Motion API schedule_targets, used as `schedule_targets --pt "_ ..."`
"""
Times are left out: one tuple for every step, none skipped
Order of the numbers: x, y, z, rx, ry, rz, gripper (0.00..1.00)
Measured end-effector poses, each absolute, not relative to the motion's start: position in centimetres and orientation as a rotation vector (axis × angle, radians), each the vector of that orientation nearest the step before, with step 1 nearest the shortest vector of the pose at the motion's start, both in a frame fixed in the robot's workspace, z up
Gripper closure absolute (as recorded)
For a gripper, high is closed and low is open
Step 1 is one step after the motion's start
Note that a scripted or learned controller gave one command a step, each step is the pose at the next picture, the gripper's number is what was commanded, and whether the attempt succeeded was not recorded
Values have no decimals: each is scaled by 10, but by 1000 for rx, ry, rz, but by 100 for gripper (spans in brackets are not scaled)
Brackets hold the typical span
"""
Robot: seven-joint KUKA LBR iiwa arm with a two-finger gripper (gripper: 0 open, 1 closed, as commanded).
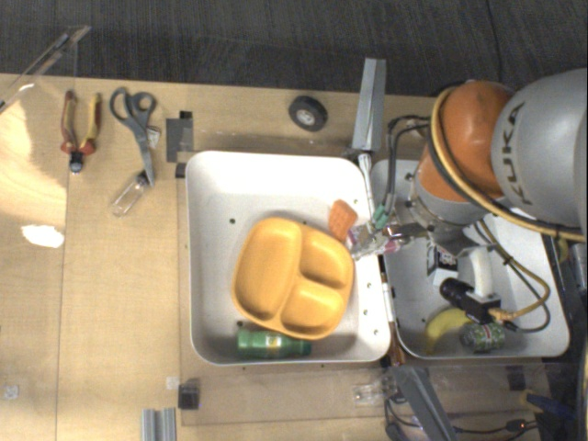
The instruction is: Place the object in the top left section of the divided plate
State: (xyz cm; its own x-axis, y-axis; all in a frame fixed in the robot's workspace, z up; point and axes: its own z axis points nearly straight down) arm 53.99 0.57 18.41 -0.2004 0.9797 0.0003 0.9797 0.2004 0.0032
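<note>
Arm (pixel 514 145) bends left, tool (pixel 363 237) touching the divided plate's (pixel 294 278) right rim.

Grey KUKA-lettered arm (pixel 542 145) with orange band, looping black cables.

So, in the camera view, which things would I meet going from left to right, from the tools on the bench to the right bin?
Pliers → scissors → yellow divided plate → small orange object by the plate's upper right edge → gripper → banana in the right bin.
</note>
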Motion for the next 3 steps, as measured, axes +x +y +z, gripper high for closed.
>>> schedule_targets --pt "540 5 184 1986 2431 5 0" --pt "542 6 195 1982 2430 11 100" --pt "488 20 238 2115 2320 6 100"
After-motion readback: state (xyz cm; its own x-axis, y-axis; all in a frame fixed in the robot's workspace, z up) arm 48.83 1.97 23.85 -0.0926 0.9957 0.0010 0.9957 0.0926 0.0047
